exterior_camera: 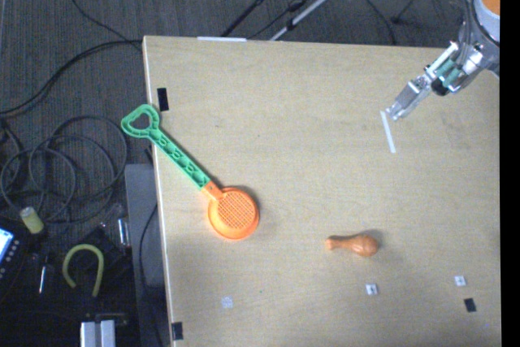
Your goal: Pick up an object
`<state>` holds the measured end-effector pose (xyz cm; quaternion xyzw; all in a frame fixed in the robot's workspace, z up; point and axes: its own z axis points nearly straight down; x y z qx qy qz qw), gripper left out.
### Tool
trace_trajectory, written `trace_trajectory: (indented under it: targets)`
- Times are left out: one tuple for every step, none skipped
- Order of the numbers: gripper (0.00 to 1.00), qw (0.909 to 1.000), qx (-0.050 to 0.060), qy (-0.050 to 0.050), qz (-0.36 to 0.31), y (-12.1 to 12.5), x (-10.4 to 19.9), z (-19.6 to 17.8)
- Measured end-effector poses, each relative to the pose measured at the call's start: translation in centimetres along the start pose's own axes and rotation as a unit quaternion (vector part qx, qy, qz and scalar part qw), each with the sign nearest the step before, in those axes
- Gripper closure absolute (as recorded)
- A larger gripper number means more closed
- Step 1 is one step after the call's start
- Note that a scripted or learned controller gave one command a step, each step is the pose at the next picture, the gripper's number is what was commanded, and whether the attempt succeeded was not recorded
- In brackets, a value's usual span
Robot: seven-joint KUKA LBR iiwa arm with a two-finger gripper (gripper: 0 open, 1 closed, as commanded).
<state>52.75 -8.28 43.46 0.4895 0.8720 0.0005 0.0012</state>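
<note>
The tool (404, 105) sits at the upper right of the desk (309, 93), hanging off the arm (486, 4) that enters from the right. It points down and to the left. Whether it is released or clenched cannot be told at this size; nothing is seen between its tips, so no grasp is recorded. A thin white strip (388, 132) lies on the desk just below the tool tip, close to it; contact cannot be confirmed.

Two candidate things lie on the desk. The drumstick (354, 244), a small orange toy, rests in the lower middle, below and somewhat left of the tool, well apart from it. Its long axis runs nearly left to right, fat end to the right, thin end pointing left. The strainer (188, 171) lies at the left side, much farther from the tool. Its long axis runs on a diagonal: green handle loop at the upper left, near the desk edge, orange mesh head at the lower right.

Judgement: the drumstick is the nearer target. The coming move turns on one relation, that the thing lies down-view and slightly left of the tool, so the arm would need to travel that way and close across the short axis, that is, with the tips set up-view and down-view of it. No pick is yet made.

Small dark and pale markers dot the lower right of the desk.
</note>
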Motion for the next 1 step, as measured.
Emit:
trace_trajectory:
  targets:
    - [1.0,0.9994,0.001,0.001,-0.034,3.85,0.39,16.7]
